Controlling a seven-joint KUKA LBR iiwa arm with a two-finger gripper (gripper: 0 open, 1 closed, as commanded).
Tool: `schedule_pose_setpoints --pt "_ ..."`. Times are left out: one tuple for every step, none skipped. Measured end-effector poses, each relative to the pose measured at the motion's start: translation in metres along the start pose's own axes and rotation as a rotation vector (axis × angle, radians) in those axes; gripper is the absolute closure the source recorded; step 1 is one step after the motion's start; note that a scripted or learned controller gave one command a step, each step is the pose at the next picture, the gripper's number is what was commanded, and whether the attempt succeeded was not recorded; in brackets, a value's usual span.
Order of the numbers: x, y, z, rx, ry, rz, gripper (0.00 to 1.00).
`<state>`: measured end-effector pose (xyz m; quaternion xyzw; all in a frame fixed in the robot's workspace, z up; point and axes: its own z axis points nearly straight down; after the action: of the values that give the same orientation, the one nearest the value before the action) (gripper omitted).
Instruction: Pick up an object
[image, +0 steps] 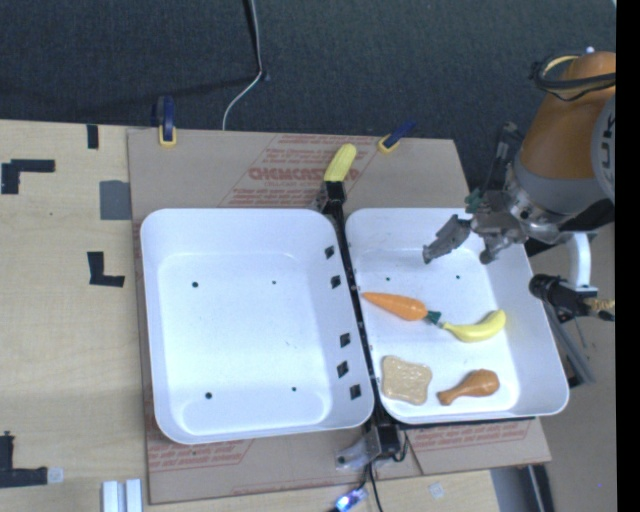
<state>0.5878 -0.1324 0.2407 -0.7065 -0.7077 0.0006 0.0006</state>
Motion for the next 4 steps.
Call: schedule_pose_setpoints --pt "-0.037 0.049 -0.12 -0.017 -0.006 0.0 0.0" --pt "-0.035 0.047 -0.122 -0.001 -0.003 -0.001 1.0" --pt "0.023 0.017 -0.091 0.003 0.002 -0.003 1.0" --pt "0.081 -0.032 -0.072 0.004 0.002 -0.004 1.0"
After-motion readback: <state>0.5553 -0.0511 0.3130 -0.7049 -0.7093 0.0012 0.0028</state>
